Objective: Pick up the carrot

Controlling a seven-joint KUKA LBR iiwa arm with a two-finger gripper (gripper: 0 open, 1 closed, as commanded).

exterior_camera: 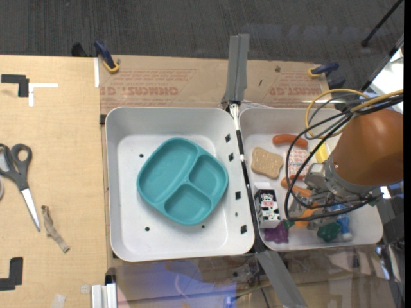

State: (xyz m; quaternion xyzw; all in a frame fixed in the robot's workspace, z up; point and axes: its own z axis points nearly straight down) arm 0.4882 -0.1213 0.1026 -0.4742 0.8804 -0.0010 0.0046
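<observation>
The carrot [306,222] appears as an orange piece with a green end near the front of the right bin [257,124]. It is mostly hidden beneath the arm's wrist and cables. My gripper [314,196] hangs low over the bin's middle, right above that orange piece. The grey wrist and the orange band [372,146] cover it from above. A second orange-red, sausage-like item [286,140] lies at the back of the same bin.
Around the gripper lie a bread slice [266,162], a black-and-white block [267,205], purple grapes [277,234], a green toy [329,231] and a blue item [343,224]. A teal divided plate [183,180] sits in the left bin [115,191]. Scissors [19,178] rest on the bench at the left.
</observation>
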